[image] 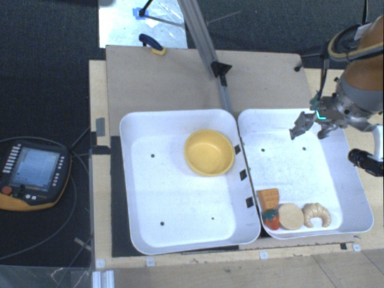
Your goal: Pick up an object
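Note:
A yellow bowl (209,152) sits upright in the left bin (144,221), near its back right corner. In the right bin (354,209), along the front edge, lie an orange block (268,197), a red strawberry-like piece (272,218), a round beige biscuit (291,216) and a croissant (317,215), close together. My gripper (312,128) hangs over the back right part of the right bin, well behind those items. Its two dark fingers are spread apart with nothing between them.
A slanted metal pole (201,32) with a black clamp crosses the back of the bench. A yellow-and-blue clip (152,44) lies at the bench's back left. A teach pendant (33,173) rests on the floor to the left.

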You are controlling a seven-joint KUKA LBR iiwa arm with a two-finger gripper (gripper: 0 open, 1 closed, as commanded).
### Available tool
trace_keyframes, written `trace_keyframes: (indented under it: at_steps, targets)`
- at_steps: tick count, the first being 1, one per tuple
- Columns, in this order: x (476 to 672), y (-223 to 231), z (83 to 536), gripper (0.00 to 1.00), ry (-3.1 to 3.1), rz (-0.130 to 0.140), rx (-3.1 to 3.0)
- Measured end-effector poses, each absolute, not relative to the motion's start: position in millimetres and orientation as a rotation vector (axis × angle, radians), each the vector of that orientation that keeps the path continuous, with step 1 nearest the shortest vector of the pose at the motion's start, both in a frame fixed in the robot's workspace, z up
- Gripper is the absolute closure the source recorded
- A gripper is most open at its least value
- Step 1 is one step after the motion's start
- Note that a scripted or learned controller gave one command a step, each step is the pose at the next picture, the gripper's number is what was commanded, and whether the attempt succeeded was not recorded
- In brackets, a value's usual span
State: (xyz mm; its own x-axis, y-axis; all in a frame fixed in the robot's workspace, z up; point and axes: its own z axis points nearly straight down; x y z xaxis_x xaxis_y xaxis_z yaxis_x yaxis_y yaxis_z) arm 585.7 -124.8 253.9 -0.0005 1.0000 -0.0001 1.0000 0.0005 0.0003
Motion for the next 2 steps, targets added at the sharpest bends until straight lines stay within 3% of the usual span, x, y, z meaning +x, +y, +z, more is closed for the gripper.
trace_keyframes:
  at_steps: [1, 2]
  targets:
    - [585.8, -125, 254, 0.00, 2.222, 0.001, 2.220]
    - [582.5, -126, 212, 0.00, 2.223, -0.002, 2.222]
